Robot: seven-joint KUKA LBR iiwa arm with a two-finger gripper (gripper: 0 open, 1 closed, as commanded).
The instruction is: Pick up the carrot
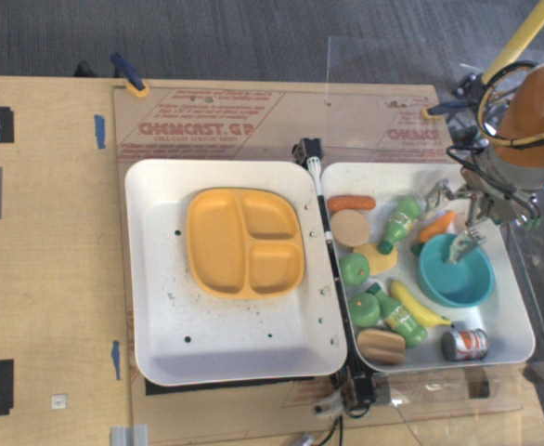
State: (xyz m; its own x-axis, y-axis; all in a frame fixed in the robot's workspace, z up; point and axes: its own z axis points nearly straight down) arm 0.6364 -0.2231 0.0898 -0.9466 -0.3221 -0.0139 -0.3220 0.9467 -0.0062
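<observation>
— Where is the carrot (438, 224)?
— Right of centre in the right bin (523, 316), just above the teal bowl (453, 277).
— And the end effector (459, 214)?
— Poised over the carrot and bowl rim, prongs spread, nothing visibly between them. Left bin (151, 277): a yellow tray (245, 242).

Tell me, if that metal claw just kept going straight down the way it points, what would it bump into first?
Most likely the teal bowl. The gripper hangs over the bowl's upper rim, pointing down into it. The carrot lies just beside, to the left, so it would probably be missed, though depth is hard to judge from above.
</observation>
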